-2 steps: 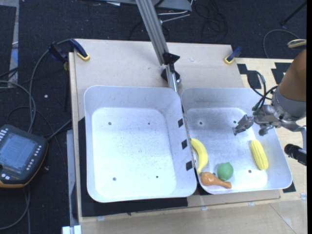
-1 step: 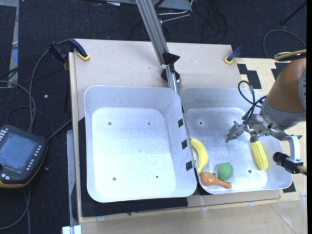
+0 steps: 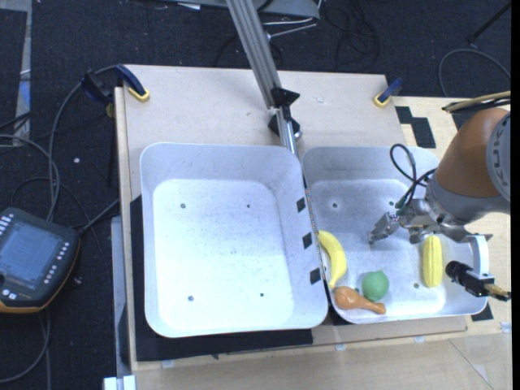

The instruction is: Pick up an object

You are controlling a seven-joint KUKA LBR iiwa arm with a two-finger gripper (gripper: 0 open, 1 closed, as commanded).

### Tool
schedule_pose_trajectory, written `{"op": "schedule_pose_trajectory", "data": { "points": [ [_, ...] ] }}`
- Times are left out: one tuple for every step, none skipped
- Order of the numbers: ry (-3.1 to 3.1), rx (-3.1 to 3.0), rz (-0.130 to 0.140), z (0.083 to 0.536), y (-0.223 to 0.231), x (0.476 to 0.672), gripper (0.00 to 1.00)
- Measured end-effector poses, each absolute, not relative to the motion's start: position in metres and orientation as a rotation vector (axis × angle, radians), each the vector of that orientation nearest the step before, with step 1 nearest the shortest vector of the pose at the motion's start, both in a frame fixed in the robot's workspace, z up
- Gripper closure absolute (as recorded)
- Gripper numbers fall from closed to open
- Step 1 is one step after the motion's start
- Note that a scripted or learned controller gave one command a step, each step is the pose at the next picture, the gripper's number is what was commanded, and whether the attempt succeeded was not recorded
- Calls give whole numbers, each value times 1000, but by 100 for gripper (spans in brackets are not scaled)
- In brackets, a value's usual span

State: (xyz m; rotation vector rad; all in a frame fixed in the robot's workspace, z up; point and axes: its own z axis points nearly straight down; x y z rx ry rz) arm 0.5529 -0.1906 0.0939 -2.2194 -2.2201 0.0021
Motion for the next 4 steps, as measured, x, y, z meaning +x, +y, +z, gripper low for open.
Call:
{"op": "schedule_pose_trajectory", "data": {
  "points": [
    [-2222, -2221, 0, 106, -191, 554, 100],
    [-2225, -2225, -4, 166, -195, 550, 100],
    [-2224, -2223, -3, 208, -196, 552, 100],
    [-2224, -2223, -2, 241, -196, 553, 100]
  ]
}}
